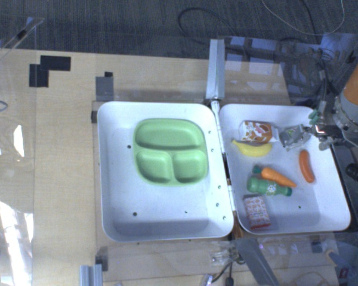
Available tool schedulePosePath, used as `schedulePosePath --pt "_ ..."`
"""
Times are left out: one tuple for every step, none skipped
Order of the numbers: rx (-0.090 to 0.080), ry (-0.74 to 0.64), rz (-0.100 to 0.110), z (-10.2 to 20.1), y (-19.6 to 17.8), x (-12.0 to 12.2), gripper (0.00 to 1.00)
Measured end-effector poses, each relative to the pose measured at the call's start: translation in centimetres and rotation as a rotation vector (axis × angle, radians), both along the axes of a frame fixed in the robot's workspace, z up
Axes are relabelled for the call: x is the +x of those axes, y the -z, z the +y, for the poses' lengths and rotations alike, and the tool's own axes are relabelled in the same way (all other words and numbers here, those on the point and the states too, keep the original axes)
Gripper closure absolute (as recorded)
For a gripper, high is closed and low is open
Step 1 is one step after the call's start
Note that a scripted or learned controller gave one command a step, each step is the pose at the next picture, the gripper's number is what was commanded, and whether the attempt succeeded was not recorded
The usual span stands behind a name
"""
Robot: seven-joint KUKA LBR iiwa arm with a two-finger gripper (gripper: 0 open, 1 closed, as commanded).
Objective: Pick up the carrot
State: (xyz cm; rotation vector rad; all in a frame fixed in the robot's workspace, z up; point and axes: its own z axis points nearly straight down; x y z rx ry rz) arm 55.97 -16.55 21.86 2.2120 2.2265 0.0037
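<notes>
**Right bin, approach to the carrot: stock and handling notes**

- Carrot [277,176]: we find it in the right bin [340,216], lying flat and slanted, green top toward the bin's middle, orange tip toward the right. It is not held.
- Green bottle [267,187]: lies touching or just beside the carrot on its near side; we judge this the main obstruction.
- Sausage [306,165]: near the carrot's tip, apart from it.
- Banana [252,149] and orange-and-white packet [256,131]: farther back, clear of the carrot.
- Red-and-white packet [257,211]: at the near edge.
- Gripper [296,136]: at the bin's far right, above the back area, nothing between its fingers; whether they are spread or closed we cannot tell.
- Green divided tray [170,149]: in the left bin [116,219].

Advice: we would close across the carrot's width at mid-body, fingers descending on the far side and between carrot and bottle, so the bottle is not nudged or caught.
</notes>
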Motion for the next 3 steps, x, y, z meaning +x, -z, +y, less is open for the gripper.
schedulePosePath --pt "0.001 0.112 -0.009 3.3 12.9 -3.8 0.0" --pt "0.001 0.11 -0.019 3.4 11.7 -3.4 1.0" --pt "0.004 0.535 -0.001 16.0 3.3 -4.3 1.0"
